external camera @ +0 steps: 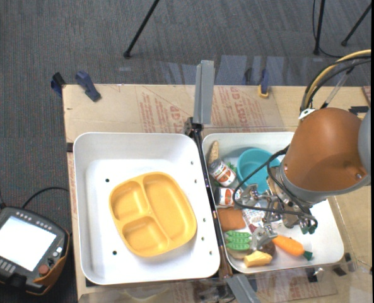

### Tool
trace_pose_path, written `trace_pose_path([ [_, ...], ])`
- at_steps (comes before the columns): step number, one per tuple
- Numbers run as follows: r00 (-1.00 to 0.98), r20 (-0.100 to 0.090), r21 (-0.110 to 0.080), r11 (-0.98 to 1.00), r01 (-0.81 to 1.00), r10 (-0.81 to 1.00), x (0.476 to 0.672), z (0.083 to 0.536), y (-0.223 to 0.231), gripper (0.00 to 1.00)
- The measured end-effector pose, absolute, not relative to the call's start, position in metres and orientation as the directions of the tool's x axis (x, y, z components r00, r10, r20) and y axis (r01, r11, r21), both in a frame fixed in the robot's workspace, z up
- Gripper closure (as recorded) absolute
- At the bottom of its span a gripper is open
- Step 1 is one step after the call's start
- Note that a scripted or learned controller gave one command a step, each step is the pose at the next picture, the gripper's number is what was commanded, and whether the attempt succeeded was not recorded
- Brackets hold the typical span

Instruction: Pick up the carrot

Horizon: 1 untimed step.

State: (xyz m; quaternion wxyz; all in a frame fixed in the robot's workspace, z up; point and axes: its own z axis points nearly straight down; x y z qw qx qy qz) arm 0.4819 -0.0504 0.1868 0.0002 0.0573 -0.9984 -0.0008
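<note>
Reaching in from the right, the grey arm with its orange band (pixel 325 147) hangs over the right bin (pixel 335 248), and its gripper (pixel 276 223) sits low among the clutter there. Whether the pincer is apart or together I cannot tell, since the wrist and its cables hide most of it. The carrot (pixel 290 245) lies on the bin floor near the front right corner, just below and beside the gripper, orange with a small green stub at its right end; nothing shows it clamped. Close to its left are a pale yellow wedge (pixel 257 258), a green pea pod toy (pixel 238 239) and a brown block (pixel 231 219). Behind them stand a small can (pixel 222 172) and a teal bowl (pixel 257 166). The left bin (pixel 95 163) holds a yellow divided plate (pixel 152 213).
</note>
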Motion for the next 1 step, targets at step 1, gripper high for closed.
trace_pose_path([
  [1, -0.979, -0.029, -0.007, 0.979, -0.202, -0.202, 0.4924, 0.1050, -0.0899, 0.00],
])
